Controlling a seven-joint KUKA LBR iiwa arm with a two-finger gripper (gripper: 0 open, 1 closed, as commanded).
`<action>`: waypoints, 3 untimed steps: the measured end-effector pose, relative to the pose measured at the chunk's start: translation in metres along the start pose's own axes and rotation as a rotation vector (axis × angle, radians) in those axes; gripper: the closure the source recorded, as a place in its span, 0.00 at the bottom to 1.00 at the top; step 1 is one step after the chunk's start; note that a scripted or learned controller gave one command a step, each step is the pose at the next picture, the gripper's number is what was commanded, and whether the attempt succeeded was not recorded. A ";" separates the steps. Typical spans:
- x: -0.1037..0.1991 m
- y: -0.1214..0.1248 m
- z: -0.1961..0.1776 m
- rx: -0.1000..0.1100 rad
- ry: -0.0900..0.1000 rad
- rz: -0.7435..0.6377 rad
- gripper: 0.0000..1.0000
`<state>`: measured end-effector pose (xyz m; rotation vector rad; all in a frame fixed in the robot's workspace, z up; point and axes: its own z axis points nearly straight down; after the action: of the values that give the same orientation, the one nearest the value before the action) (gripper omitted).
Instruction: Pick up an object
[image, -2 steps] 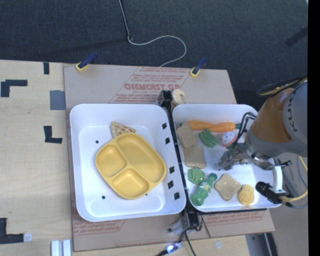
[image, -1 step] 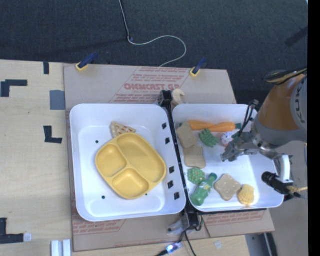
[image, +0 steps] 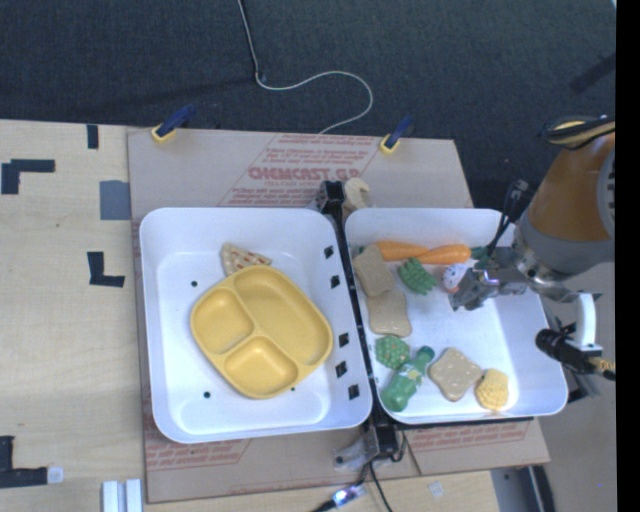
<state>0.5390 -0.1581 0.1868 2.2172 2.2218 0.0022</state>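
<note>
The bench carries two white bins; my tool (image: 470, 292) hangs low in the right bin (image: 520, 375), near the carrot (image: 420, 252). I judge this the approach. I cannot tell its grip state; next comes settling over one piece.

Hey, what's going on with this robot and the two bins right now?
A robot arm reaches in from the right, its end effector low over the right bin, beside the carrot. That bin also holds toy food: broccoli, a green bottle, bread and corn. The left bin holds a yellow divided plate. Nothing looks picked up yet.
</note>
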 end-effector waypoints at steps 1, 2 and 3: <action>0.000 0.001 -0.040 0.000 0.000 0.000 1.00; 0.053 -0.014 -0.028 0.006 0.003 -0.003 1.00; 0.101 -0.026 -0.044 0.005 0.003 -0.004 1.00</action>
<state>0.5128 -0.0569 0.2302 2.2164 2.2308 0.0003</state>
